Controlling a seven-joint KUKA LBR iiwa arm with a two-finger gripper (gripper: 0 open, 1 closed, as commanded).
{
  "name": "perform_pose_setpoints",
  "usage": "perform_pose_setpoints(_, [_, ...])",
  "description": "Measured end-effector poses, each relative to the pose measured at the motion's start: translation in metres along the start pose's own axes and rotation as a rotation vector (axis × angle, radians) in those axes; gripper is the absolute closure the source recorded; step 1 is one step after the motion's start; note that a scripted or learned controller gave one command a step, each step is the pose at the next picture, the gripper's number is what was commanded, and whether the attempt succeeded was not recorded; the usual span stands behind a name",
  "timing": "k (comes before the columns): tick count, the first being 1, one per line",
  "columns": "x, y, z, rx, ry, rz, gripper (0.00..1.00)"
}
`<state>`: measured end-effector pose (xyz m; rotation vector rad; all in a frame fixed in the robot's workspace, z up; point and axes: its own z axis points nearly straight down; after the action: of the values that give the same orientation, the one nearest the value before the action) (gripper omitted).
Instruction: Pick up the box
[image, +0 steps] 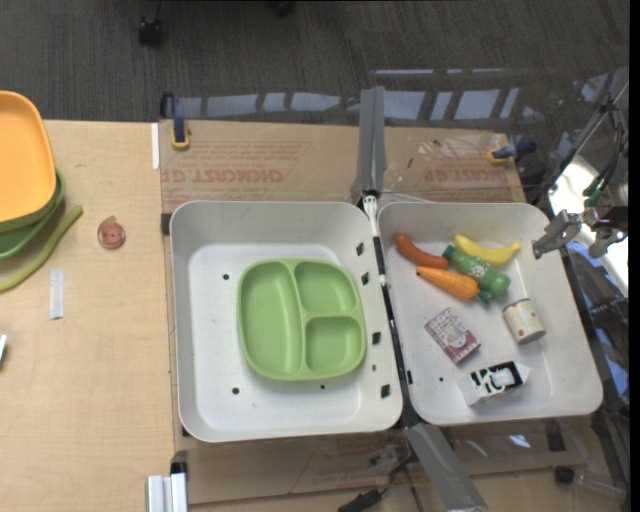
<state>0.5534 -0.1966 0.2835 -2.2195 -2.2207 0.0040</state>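
Note:
Two box-like things lie in the right bin (575, 395). One is a small pink and white patterned box (452, 335) near the bin's middle. The other is a white carton with black markings (497, 380), closer to the front rim. My gripper (556, 236) hangs at the bin's far right rim, above and to the right of both boxes and well apart from them. Nothing shows in its grasp.
Also in the right bin are two orange carrots (447, 281), a yellow banana (487, 250), a green toy (478, 272) and a small beige can (523, 320). The left bin (200, 380) holds a green divided plate (302, 319). Orange and green plates (20, 170) sit at the far left.

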Motion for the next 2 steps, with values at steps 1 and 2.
perform_pose_setpoints(1, [0.03, -0.023, 0.085, 0.0, 0.001, 0.003, 0.0])
perform_pose_setpoints(2, [0.086, -0.029, 0.158, 0.001, 0.001, 0.094, 0.0])
